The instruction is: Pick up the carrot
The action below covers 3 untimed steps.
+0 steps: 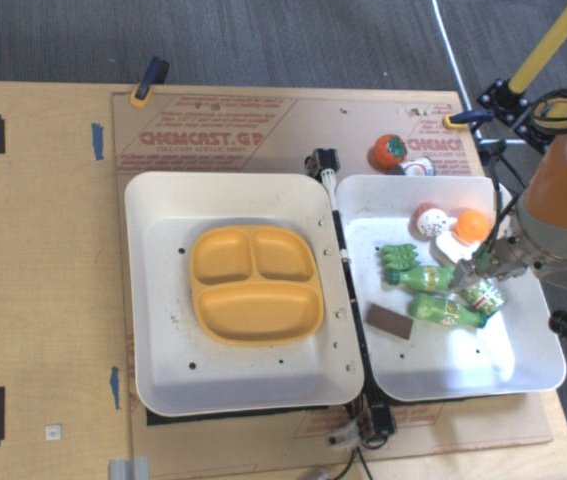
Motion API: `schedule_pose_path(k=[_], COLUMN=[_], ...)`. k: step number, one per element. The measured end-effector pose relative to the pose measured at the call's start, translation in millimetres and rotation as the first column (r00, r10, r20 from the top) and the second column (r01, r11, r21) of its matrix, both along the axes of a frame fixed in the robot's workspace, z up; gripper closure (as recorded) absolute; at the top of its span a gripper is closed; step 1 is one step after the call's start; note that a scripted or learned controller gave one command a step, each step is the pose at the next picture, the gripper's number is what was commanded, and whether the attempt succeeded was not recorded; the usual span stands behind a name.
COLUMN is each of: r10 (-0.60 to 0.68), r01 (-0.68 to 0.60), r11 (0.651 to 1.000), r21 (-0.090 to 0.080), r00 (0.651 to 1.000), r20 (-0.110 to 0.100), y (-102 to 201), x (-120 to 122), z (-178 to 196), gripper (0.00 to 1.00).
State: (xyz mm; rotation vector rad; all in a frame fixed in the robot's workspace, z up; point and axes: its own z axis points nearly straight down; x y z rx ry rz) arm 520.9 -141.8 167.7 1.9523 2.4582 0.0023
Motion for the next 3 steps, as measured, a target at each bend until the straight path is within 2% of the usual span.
schedule_pose_path(k=[1, 2, 3], r10=[-0.048, -0.271, -0.703], r01=[0.048, 0.271, 0.703], r11=[0.999, 0.963, 0.712], r21=[0.002, 0.001, 0.0], r00=[0.999, 0.963, 0.712], r20=[-0.005, -0.005, -0.003], y=[68.2, 116.0, 149.6], x=[-37.5, -41.3, -41.2], z=[16.7, 16.8, 49.6], gripper=[1.0, 1.0, 1.0])
